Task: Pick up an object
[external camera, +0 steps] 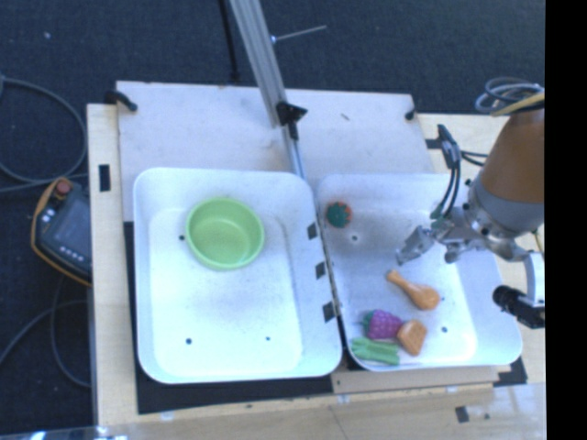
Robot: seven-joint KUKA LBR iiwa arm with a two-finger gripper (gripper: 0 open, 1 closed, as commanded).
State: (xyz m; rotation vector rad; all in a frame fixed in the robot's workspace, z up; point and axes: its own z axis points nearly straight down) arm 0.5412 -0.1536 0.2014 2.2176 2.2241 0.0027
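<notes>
While you look down on the two shallow white bins, you see the grey two-finger gripper (424, 243) hanging over the right white bin (367, 204), and I cannot tell how far it is open or if it has hold of anything. Just near of it lies the orange drumstick-shaped toy (413, 290), and nearer still lie the purple grape toy (382, 323), the small orange piece (412, 337) and the green pod toy (374, 350). A small green and red ball (338, 214) lies at the far left of this bin, and the light green plastic bowl (225, 233) stands in the left white bin (229, 337).
</notes>
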